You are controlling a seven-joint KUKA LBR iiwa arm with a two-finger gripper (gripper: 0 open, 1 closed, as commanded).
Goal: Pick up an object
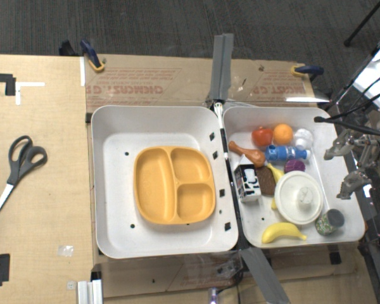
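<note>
The right bin (342, 122) holds several objects. A red tomato (261, 137) and an orange (282, 133) lie at the back, next to a blue bottle (286, 152) and a purple piece (294, 166). A brown drumstick (246, 151) and a black-and-white box (246, 183) lie by the left wall. A white round bowl (298, 197), a banana (282, 233) and a small greenish can (330, 221) fill the front. My gripper (342, 168) hangs over the bin's right rim, open, with nothing between its fingers (336, 149), apart from all objects.
The left bin (107, 189) holds a yellow divided plate (175, 184). Scissors (18, 163) lie on the bench at far left. Blue clamps (92, 54) pin cardboard behind the bins. Cables and metal parts crowd the right edge.
</note>
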